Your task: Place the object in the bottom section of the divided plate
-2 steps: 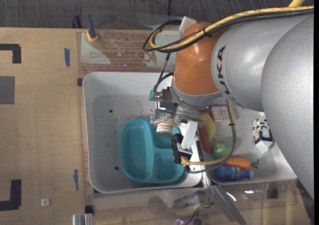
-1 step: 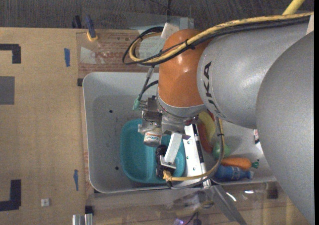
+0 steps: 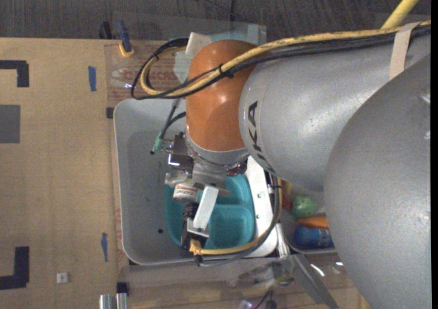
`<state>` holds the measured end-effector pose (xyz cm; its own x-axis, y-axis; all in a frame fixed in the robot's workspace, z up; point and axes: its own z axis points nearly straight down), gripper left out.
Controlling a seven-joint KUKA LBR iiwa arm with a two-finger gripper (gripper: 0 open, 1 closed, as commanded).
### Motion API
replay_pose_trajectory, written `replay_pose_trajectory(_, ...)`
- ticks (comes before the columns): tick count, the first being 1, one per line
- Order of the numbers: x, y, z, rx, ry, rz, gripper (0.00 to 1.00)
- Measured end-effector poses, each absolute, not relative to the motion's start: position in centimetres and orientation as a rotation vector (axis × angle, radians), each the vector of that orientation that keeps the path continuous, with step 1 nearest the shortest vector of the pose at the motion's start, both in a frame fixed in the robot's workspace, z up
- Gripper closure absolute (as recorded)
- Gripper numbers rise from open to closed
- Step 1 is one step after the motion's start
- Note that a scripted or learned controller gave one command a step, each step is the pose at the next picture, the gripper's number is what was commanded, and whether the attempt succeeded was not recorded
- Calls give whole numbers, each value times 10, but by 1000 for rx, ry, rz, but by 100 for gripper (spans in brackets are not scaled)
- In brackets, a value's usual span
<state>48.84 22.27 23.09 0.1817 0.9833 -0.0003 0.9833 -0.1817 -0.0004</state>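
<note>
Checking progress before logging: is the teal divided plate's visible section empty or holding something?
Empty where visible: the teal plate shows bare teal surface. The arm hides its other sections: cannot tell there.

Arm (image 3: pixel 287 116) over teal plate (image 3: pixel 234 222) in white bin (image 3: pixel 137 178); coloured items (image 3: pixel 312 222) nearby

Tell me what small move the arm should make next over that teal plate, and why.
Probably a short lift straight up. The gripper hangs low over the teal divided plate in the white bin, and the wrist covers it, so I cannot see whether an object is held or which section lies beneath. Rising a little should clear the view before any release.
</note>
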Motion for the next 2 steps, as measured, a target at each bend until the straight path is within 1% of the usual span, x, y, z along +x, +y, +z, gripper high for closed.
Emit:
replay_pose_trajectory(1, 487, 177, 120, -2412, -2014, -52, 100)
replay_pose_trajectory(2, 487, 187, 121, -2393, -2025, -68, 0)
